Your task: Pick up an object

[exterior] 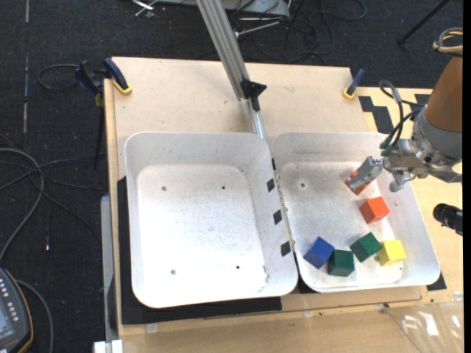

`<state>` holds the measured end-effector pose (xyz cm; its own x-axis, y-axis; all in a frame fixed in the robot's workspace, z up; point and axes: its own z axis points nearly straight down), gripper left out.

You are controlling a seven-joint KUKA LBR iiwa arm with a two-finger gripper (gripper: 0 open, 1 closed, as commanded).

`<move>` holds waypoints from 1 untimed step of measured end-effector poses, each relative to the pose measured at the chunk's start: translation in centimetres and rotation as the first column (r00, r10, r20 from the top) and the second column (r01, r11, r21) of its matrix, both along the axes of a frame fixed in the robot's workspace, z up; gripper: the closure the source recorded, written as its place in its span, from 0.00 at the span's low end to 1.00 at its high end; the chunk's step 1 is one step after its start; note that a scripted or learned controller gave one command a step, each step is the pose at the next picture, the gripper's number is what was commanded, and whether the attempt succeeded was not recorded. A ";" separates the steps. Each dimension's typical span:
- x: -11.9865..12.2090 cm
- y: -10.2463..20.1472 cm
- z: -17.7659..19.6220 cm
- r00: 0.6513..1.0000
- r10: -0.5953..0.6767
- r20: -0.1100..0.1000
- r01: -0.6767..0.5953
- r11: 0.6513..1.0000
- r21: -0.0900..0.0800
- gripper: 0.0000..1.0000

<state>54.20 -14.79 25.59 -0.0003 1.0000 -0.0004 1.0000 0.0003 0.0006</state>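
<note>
On my far left the left bin (pixel 199 219) holds nothing I need, and its broad white floor is the freest room on the worktop (pixel 191 94). The slanted metal pole (pixel 224 39) comes down to the seam between the bins, so any swing that way risks clipping it.

Moving right into the right bin (pixel 309 149), the blue cube (pixel 319 252) and the dark green cube (pixel 341 262) sit touching near the front rim. Just beside them lie the green cube (pixel 366 246) and the yellow cube (pixel 391 252), also touching. I judge this cluster awkward: closing on one could shove its neighbour, or pin it against the rim.

The orange cube (pixel 374 209) stands apart, with bare floor all round it, so it looks the safest pick.

My gripper (pixel 366 175) hangs just above and behind that orange cube, and I cannot tell how its tip stands. Nothing is visibly held. Coming down off-centre could knock the cube toward the cluster. The right wall is close by my wrist.
</note>
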 end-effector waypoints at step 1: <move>-0.2 -6.5 -14.0 1.000 0.003 0.002 -0.003 1.000 -0.001 0.00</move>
